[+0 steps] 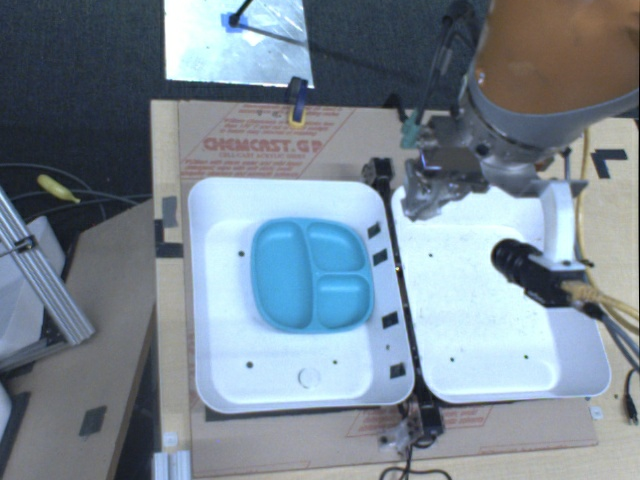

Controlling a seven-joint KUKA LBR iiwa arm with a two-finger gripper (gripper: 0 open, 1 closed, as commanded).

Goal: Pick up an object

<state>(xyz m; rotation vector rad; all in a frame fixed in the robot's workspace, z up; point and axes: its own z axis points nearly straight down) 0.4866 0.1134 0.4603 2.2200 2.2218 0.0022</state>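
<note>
Blue 3-compartment plate [310,274] flat in left bin [220,368], long axis left-right.

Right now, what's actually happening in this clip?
A grey arm with an orange band reaches in from the right, its gripper hanging over the far left corner of the right bin. Nothing is visibly held. A blue divided plate lies flat in the middle of the left bin, apart from the gripper. The pick has not happened yet.

Blue plate [310,274] — smooth glossy plastic
</note>
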